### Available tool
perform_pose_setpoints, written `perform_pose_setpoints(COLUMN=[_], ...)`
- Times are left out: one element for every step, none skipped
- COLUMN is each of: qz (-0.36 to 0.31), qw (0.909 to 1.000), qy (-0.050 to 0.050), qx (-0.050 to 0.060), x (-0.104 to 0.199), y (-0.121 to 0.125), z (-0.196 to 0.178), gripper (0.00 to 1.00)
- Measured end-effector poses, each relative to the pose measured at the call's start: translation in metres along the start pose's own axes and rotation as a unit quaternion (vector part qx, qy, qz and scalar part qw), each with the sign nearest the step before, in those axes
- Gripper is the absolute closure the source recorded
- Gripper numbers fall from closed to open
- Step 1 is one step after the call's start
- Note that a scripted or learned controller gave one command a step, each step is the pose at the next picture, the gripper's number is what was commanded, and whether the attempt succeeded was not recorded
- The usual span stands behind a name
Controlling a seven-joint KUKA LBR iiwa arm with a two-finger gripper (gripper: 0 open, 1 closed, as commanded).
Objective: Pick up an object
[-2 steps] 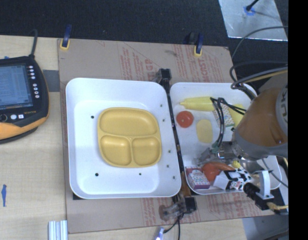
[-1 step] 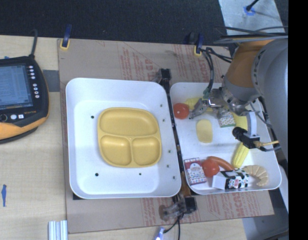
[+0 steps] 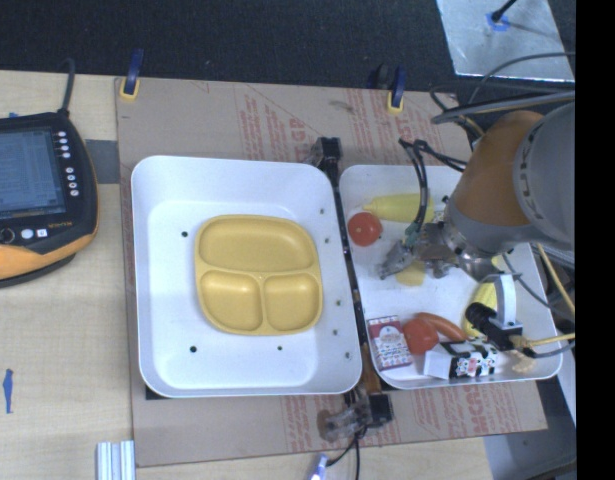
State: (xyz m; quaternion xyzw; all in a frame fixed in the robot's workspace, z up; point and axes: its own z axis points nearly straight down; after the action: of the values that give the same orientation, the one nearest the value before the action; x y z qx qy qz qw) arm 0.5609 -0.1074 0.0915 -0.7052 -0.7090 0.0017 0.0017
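1. A light wooden bench top point(image 3: 47, 338) spans the lower part of the view.
2. A brown cardboard sheet point(image 3: 237, 108) with red printing lies on it, clipped at its far edge by two clamps point(image 3: 130, 74).
3. A handheld control pendant point(image 3: 32, 193) with a lit screen rests at the left.
4. Dark floor point(image 3: 237, 13) lies beyond the bench, bearing a grey patch point(image 3: 497, 18) at upper right.

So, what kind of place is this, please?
Probably a robotics lab bench for grasping tests: two white bins on clamped cardboard, a teach pendant, and the arm's claw over toy food.
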Motion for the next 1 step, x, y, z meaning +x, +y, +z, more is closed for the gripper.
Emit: perform_pose_setpoints(qz=[-0.001], qw=[1.0000], qy=[0.000], qx=[0.001], x=[-0.0007], y=[-0.0001], z=[-0.0103], gripper=[1.00])
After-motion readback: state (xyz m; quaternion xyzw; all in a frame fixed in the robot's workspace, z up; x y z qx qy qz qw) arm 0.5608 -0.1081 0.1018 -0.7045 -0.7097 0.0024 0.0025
